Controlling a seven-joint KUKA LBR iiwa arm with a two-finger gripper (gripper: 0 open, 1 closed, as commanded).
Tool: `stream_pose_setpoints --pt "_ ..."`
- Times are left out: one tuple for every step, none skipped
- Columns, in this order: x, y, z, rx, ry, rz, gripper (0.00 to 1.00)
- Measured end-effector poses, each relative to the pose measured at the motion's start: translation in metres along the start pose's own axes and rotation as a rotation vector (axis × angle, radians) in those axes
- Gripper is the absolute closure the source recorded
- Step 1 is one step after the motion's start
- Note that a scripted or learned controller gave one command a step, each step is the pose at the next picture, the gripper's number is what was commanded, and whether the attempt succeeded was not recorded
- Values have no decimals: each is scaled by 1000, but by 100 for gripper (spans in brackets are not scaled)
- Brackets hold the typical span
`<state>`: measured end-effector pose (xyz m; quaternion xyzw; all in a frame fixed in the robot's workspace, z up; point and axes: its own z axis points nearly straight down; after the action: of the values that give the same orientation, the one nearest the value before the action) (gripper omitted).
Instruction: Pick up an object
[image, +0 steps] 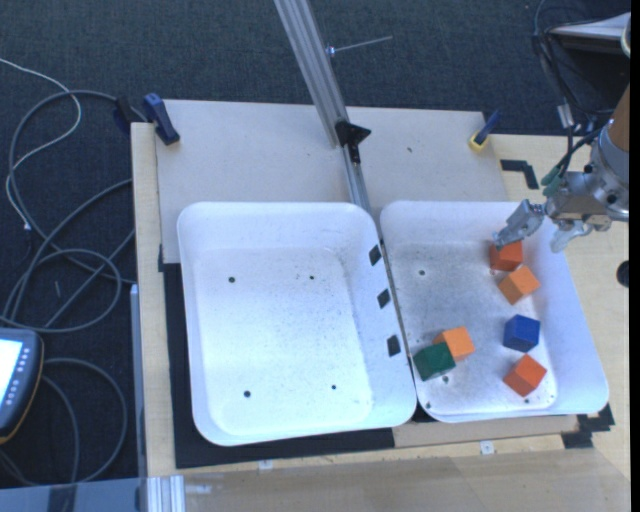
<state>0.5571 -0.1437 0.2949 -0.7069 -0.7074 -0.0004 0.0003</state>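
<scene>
Right bin: shallow white plastic bin (590, 330) on the bench (260, 150), holding six small blocks.
Red-orange block: small red-orange cube (506, 256) near the bin's far right corner, sitting flat and turned slightly askew; as a cube it has no clear long axis.
Other blocks: a lighter orange cube (519, 285) just beside and nearer than the red-orange one; a blue cube (521, 333); a red-orange cube (525, 375) near the front rim; a small orange cube (458, 342) touching a dark green cube (434, 361) by the bin's left wall.
Pincer: grey two-finger pincer (545, 228) over the far right corner of the right bin, fingers spread apart with a clear gap, nothing between them.
Left finger: its tip (518, 224) sits right at the red-orange cube's far top edge; contact cannot be told.
Left bin: white plastic bin (200, 300) beside the right one.
</scene>
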Motion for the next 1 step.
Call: stream_pose_setpoints --pt "-58 -27 88 10 0 7 0"
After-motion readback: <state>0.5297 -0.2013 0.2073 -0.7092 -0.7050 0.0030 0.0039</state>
